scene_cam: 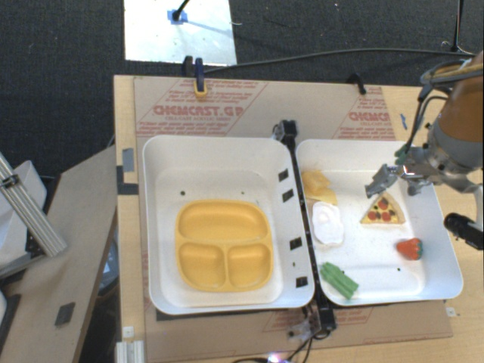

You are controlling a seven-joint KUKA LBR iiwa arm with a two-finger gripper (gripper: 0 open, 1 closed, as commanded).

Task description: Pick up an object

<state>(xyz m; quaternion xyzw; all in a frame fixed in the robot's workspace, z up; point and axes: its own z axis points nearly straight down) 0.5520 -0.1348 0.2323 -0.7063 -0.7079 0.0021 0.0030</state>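
The right bin holds several toy foods: a pizza slice, a red strawberry, a green vegetable piece, a white fried egg and a pale yellow piece. My gripper hangs over the right bin, just above and to the upper left of the pizza slice. Nothing shows between its fingers. The grey arm with its orange band comes in from the right.
The left bin holds a yellow divided plate. A black divider strip runs between the two bins. A cable crosses the cardboard sheet behind the bins. A metal rail lies at the far left.
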